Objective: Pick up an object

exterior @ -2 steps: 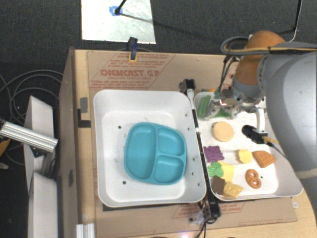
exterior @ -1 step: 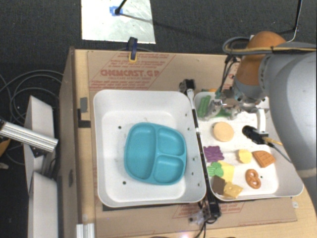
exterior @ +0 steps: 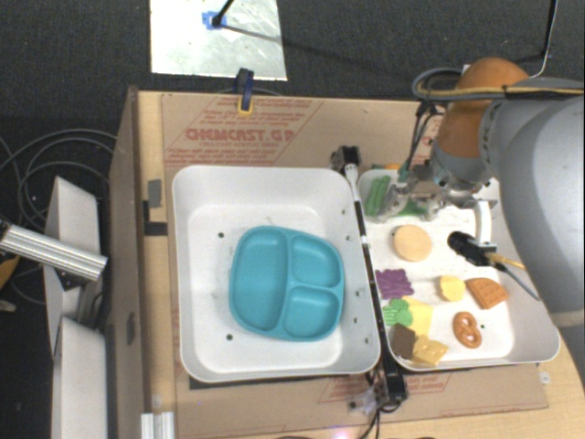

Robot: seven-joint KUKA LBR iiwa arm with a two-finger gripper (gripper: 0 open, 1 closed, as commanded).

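Toy food (exterior: 430, 318) fills the right bin (exterior: 539, 341); hand (exterior: 411, 199), grip state unclear, hovers over a green piece (exterior: 377, 196), needing descent to grasp

You see a cardboard-topped bench (exterior: 274, 122) on dark carpet (exterior: 64, 44), a shiny metal sheet (exterior: 219, 26) on the floor beyond, cables (exterior: 37, 167) at the side.

We look down from one fixed camera set above the bench (exterior: 274, 117), tilted at a slant so the far edge sits toward the top of the frame. We stand far enough back to take in both white bins, the left bin (exterior: 196, 245) and the right bin (exterior: 530, 332), plus dark floor (exterior: 73, 53) around them. The arm (exterior: 539, 181) enters from our right.
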